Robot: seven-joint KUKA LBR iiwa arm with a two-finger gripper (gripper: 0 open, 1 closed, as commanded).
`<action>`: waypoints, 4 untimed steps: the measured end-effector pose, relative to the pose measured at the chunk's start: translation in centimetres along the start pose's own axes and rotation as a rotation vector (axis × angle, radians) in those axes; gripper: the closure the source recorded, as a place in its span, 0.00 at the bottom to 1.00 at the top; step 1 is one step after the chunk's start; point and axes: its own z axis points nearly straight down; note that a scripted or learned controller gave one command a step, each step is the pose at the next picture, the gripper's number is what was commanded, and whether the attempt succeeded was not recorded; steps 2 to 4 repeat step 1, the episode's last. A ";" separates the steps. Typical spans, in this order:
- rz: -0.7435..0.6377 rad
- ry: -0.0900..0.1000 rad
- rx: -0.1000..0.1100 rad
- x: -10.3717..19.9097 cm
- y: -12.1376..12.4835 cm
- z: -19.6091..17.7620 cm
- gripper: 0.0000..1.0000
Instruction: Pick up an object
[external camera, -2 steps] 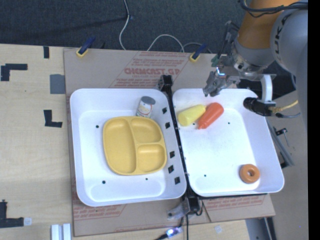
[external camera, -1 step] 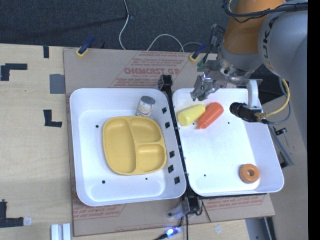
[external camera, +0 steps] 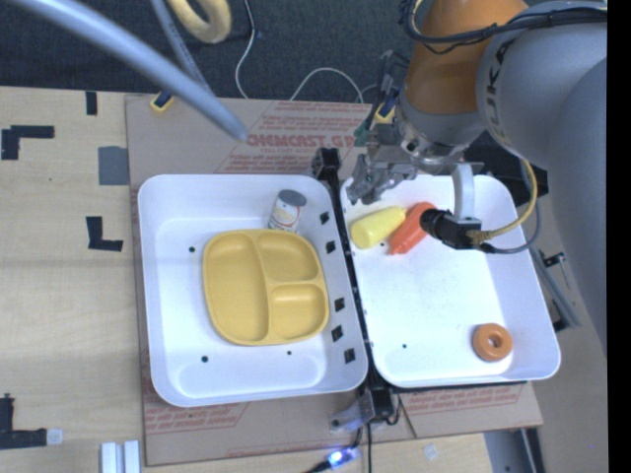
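Red print on the cardboard sheet (external camera: pixel 296 126) under the bins reads roughly "CHEMCAST"; the rest is illegible.

Two shallow white bins: left bin (external camera: pixel 168 363), right bin (external camera: pixel 444 363). One yellow divided plate (external camera: pixel 264 286). One small can (external camera: pixel 288 208). One yellow piece (external camera: pixel 377 227). One orange piece (external camera: pixel 408 228). One doughnut (external camera: pixel 491 342).

The grey arm (external camera: pixel 552 77) reaches in from the right, its orange band (external camera: pixel 454 42) above the wrist; the gripper (external camera: pixel 370 187) points down over the right bin's far left corner, just inside its rim.
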 end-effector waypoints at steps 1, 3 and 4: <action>0.002 -0.001 0.001 5.7 -2.1 0.3 1.00; 0.002 -0.001 0.001 5.7 -2.1 0.3 1.00; 0.002 -0.001 0.001 5.7 -2.1 0.3 1.00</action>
